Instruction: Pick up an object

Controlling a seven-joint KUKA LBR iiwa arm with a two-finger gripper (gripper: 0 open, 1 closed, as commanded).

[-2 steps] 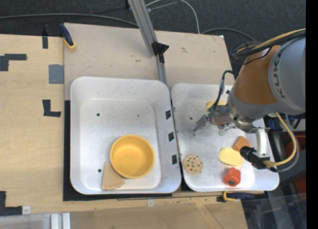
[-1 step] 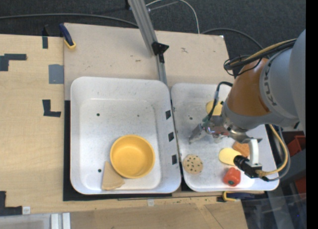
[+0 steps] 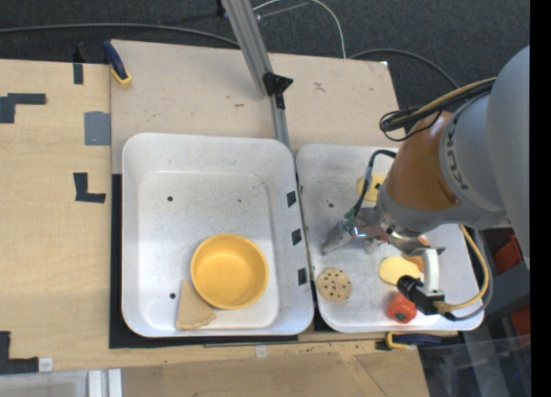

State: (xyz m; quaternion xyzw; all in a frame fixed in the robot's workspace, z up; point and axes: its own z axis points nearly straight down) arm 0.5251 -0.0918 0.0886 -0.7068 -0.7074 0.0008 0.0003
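The grey arm with its orange band [image 3: 422, 171] is seen reaching over the right-hand shallow white bin [image 3: 331, 167], with the two-finger gripper [image 3: 344, 236] low over the bin floor near its middle. The metal fingers [image 3: 333, 240] appear spread apart, and nothing is seen between them, so no object is judged to be held.

The nearest candidate is the round brown cookie with dark chips [image 3: 333, 284], lying flat on the floor of the right bin, just in front of the gripper and apart from it. It is judged to be light and stiff, probably a plastic toy, but thin and flat, so little edge is offered; it would best be taken across its rim from above. A rounded yellow object [image 3: 398, 268] and a small red object [image 3: 400, 307] lie beside it toward the bin's right corner; both look smooth and could slip.

In the left white bin [image 3: 146, 163] a yellow plastic bowl [image 3: 228, 270] is set upright, touching a tan wedge-shaped piece [image 3: 193, 311].

A further yellow object [image 3: 368, 187] is largely hidden behind the wrist, and its shape cannot be told. The red object is partly covered by a cable.
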